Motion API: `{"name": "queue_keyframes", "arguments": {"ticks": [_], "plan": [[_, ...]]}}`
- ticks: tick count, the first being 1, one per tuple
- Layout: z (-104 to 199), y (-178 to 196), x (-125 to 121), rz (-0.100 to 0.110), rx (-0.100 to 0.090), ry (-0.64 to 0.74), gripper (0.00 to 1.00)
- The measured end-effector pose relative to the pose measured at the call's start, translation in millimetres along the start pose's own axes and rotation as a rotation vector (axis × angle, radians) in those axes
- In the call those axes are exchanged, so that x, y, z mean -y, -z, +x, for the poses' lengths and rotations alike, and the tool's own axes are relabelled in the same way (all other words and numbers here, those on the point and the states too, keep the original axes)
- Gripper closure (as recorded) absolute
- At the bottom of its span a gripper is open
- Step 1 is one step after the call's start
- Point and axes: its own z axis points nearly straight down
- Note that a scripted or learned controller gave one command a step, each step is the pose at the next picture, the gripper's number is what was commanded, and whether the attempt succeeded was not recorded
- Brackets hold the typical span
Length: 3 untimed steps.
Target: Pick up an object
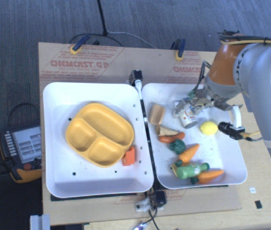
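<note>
I see the gripper [189,108] low in the right bin [231,174], upper middle, touching a small can [189,119]; can't tell its grip state.

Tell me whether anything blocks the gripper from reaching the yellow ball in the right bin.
Nothing visible does. The gripper sits low in the right bin, just left of the yellow ball, with bare white floor between them. The nearest clutter, a carrot and a green vegetable, lies below that path.

A brown cardboard sheet [54,66] is lying under the bins; a grey handheld pendant [21,145] is resting beside it.
</note>
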Motion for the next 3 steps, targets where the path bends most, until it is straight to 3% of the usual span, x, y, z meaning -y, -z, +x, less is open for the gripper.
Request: {"name": "queue_keyframes", "arguments": {"ticks": [1,2,3], "plan": [[-0.4,7.9,-0.8,0.000,0.001,0.000,1.00],[49.4,117.8,-35.9,0.013,-0.011,-0.058,1.00],[127.2,124.6,-20.3,0.014,-0.011,-0.052,1.00]]}}
